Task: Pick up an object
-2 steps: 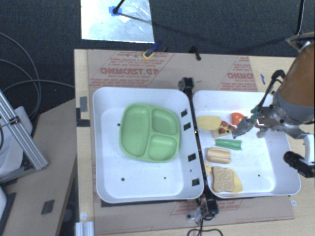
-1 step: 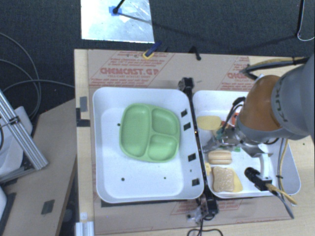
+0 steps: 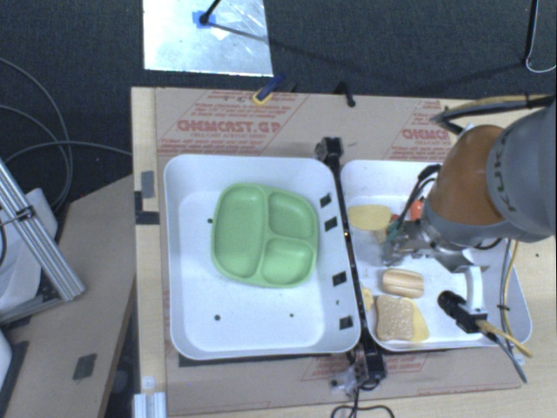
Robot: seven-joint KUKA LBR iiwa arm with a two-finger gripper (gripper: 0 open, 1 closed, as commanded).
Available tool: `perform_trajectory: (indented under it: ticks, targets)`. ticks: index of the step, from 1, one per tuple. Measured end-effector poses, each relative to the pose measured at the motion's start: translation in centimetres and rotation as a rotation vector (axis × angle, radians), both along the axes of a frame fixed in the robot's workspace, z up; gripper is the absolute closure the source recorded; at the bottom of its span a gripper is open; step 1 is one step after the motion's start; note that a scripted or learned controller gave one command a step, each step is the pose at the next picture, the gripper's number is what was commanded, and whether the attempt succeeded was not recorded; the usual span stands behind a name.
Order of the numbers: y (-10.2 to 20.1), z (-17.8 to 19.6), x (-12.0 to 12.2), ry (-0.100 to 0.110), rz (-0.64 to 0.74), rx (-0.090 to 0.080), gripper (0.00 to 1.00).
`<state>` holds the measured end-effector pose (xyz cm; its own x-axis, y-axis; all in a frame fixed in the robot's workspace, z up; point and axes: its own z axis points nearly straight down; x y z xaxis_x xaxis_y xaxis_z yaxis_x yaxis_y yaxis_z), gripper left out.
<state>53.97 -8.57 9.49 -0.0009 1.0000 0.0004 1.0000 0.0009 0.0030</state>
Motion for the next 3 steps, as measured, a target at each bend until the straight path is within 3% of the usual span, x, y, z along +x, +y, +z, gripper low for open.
perform_trajectory:
  ticks: [1,2,3]
  targets:
    - [8.0,9.5,-1.3,-0.005,0.011,0.002,1.00]
    - [19.8,13.4,0.3,-0.004,0.014,0.005,1.00]
    - [16.4,18.2,-1.2,-0.003,-0.001,0.000,1.00]
